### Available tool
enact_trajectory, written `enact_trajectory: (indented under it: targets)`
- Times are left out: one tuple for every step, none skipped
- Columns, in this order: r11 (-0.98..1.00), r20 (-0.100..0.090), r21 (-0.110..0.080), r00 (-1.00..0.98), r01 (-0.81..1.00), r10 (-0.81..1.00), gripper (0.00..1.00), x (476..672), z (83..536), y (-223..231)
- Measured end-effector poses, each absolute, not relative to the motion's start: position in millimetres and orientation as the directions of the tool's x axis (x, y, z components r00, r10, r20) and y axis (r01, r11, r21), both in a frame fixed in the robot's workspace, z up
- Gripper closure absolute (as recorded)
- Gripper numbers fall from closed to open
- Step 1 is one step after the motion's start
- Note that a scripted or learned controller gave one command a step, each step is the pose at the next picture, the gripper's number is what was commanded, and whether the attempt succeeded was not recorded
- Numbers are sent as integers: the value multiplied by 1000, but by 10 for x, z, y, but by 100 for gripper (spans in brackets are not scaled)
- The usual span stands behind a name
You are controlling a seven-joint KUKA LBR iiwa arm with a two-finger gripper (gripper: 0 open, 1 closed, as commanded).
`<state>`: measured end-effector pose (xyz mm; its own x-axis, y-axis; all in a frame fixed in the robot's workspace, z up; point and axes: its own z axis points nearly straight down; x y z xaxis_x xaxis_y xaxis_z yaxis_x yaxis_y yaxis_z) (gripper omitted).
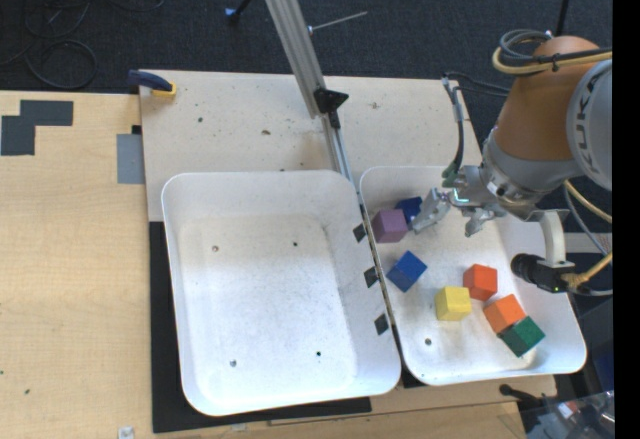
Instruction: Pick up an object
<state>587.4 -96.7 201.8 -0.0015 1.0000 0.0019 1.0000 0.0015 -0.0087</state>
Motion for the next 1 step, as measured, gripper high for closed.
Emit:
enact_trajectory:
  targets:
    - [-1, 1, -4, 1, 1000, 1000, 0, 5882, 2043, -982]
